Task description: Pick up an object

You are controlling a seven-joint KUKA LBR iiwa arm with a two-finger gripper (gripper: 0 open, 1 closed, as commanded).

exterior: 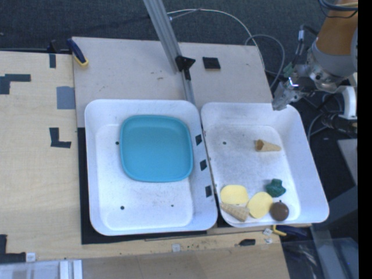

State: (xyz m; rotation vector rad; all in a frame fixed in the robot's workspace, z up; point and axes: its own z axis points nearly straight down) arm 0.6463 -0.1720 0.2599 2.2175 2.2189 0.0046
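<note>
The grey two-finger gripper [281, 100] hangs just beyond the right-hand shallow white plastic bin [308, 150], whose small pieces lie untouched; jaws' opening: cannot tell.

Turquoise plate [156, 148] in white left bin [99, 173]; white right bin [305, 156] with two yellow discs [235, 194], green piece [275, 187], brown ball [279, 211], tan cones [267, 146].

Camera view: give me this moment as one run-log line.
gripper: above right bin's far right corner, nothing visibly held | cone: lying in right bin | plate: in left bin | pick: not done
</note>
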